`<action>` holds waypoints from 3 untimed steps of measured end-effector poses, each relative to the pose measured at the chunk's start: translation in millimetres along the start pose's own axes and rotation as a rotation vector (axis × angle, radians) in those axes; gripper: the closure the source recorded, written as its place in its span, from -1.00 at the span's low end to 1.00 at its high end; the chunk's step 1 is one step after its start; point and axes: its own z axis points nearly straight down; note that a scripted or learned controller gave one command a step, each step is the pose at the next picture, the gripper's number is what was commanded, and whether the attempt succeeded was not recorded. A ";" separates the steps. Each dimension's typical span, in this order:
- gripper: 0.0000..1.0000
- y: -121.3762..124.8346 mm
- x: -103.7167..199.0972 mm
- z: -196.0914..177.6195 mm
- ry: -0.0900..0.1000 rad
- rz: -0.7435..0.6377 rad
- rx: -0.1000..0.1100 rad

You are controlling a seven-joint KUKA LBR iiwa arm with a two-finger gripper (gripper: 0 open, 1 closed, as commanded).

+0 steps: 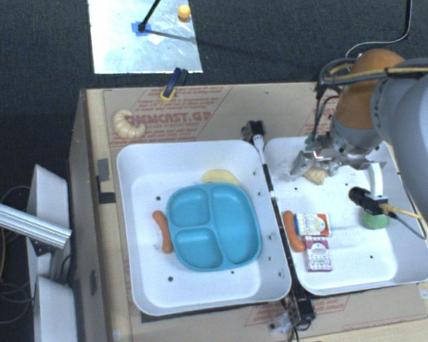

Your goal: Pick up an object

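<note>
My gripper (317,164) is low over the back of the right bin (410,262). A small tan object (316,175) lies just under its tip, partly hidden by it. Also in the right bin are an orange sausage-shaped piece (292,230) near the left wall, a red and white box (312,224), a second small box (318,255) in front of it, and a green round object (376,220) at the right side.
The left bin (145,281) holds a blue divided plate (213,226), an orange sausage piece (162,231) to its left and a pale yellow object (219,176) behind it. A beige curled item (127,124) lies on the cardboard behind the bins.
</note>
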 end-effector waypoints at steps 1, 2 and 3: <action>1.00 -0.7 -0.3 -9.8 0.000 -0.004 0.006; 1.00 -63.2 5.9 -96.5 -0.001 0.002 -0.001; -1.00 -63.9 6.2 -95.4 0.000 0.003 0.002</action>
